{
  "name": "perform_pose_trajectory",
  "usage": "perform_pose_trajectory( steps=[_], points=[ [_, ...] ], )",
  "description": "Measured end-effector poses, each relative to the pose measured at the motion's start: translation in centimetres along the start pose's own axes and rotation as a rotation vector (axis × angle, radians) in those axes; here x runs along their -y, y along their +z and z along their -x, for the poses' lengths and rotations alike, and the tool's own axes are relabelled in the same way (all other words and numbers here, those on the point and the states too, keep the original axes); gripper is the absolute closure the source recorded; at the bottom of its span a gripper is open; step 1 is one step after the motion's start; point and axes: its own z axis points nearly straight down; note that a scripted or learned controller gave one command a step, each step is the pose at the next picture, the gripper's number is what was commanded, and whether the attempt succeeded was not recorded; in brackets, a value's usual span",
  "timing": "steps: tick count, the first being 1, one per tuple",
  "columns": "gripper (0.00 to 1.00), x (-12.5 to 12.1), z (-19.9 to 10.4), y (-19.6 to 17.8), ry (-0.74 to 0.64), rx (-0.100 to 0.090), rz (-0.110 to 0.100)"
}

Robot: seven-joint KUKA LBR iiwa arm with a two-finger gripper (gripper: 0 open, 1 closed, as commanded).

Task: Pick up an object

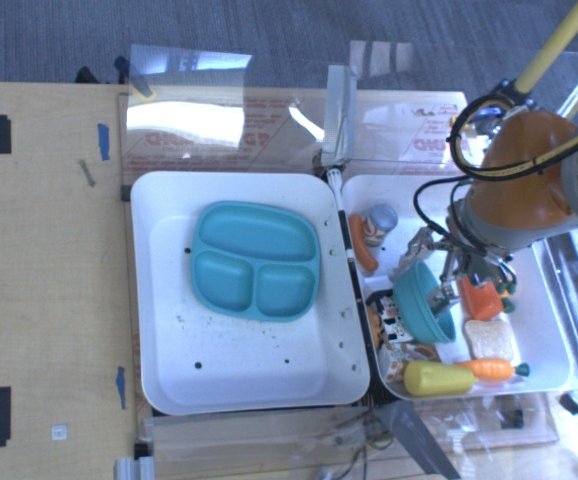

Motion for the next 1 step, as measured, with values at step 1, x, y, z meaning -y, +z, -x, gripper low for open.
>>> perform_pose_trajectory(
  steps=[1],
  points=[
    [0.00, -1.69, -5.16, -0.91, -0.257, 0.044, -0.017]
  ],
)
